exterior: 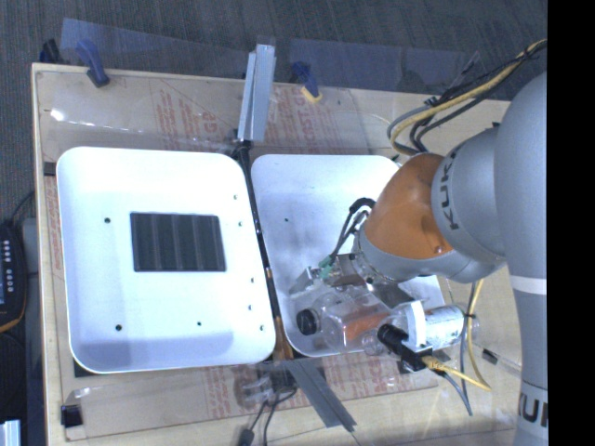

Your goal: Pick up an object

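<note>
White right bin [297,193]: arm [465,212] possibly hiding contents.

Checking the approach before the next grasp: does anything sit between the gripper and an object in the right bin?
Nothing visible does. The gripper is low in the right bin, over its near corner, and hides what lies beneath.
</note>
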You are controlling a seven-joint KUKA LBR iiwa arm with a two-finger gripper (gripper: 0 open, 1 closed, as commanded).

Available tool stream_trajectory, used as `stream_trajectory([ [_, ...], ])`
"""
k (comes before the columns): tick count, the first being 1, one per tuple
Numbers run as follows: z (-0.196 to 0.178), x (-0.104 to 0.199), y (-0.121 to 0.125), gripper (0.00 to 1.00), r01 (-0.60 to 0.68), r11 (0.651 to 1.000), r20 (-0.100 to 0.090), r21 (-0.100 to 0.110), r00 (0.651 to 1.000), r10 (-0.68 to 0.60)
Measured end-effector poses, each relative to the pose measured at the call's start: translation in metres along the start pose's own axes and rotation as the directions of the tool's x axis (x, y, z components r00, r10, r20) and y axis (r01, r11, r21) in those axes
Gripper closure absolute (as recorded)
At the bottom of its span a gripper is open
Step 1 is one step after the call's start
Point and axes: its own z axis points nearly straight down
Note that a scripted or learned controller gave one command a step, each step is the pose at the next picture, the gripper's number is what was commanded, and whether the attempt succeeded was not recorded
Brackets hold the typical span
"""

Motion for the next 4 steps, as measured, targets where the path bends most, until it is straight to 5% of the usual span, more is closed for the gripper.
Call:
stream_trajectory([
  [1,0.001,0.005,0.053,0.00,0.112,0.994,-0.001,0.004,0.994,-0.112],
  [2,-0.008,-0.004,0.016,0.00,0.211,0.977,0.014,-0.031,0.978,-0.210],
  [3,-0.008,-0.004,0.016,0.00,0.210,0.977,0.015,-0.031,0.978,-0.210],
  [4,-0.008,0.016,0.014,0.00,0.384,0.923,0.026,-0.032,0.923,-0.383],
])
